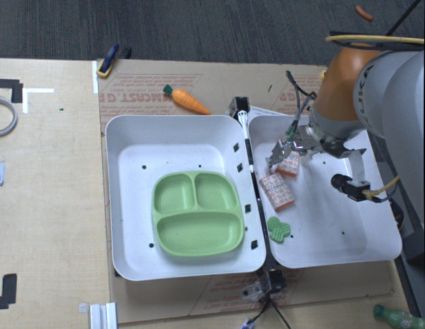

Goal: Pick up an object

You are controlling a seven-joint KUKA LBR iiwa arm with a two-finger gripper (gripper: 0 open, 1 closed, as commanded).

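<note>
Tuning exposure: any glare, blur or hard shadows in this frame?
Camera view: even, soft light; the white bins are bright but keep detail; faint shadow beside the green plate; sharp focus on the carrot; the gripper is small and cluttered, slightly soft.

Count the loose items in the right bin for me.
3: one reddish-white block at the gripper, a second block lying just below it, and a green clover piece near the left wall. The arm may hide more.

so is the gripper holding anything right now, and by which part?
Cannot be told. The gripper is down in the right bin against a small pink block, but no clear grasp shows.
</note>
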